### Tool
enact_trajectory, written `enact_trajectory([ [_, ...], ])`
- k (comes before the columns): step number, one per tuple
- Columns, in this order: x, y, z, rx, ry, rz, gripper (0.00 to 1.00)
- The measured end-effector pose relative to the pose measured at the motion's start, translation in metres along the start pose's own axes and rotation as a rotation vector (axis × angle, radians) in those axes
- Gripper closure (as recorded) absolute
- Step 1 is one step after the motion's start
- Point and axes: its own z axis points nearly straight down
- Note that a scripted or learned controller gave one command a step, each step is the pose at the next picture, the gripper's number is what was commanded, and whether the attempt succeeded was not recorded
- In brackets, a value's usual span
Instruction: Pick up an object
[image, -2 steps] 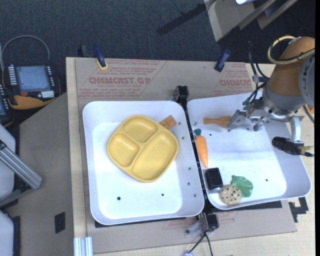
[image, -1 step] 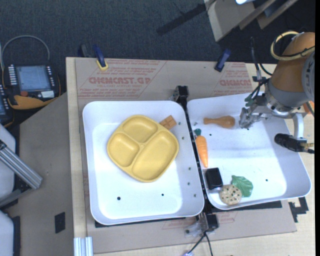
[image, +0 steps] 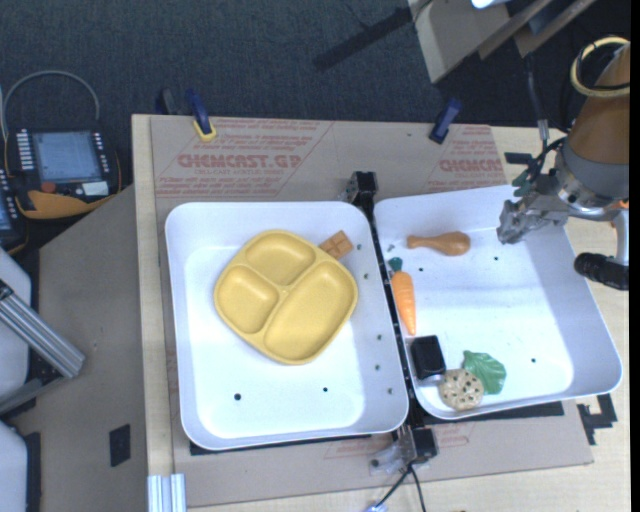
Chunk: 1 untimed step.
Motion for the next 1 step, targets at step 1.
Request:
enact_trajectory([
  [1, -0.0003, 0.0013, -0.0251, 0.001, 0.001, -0.001, 1.0],
])
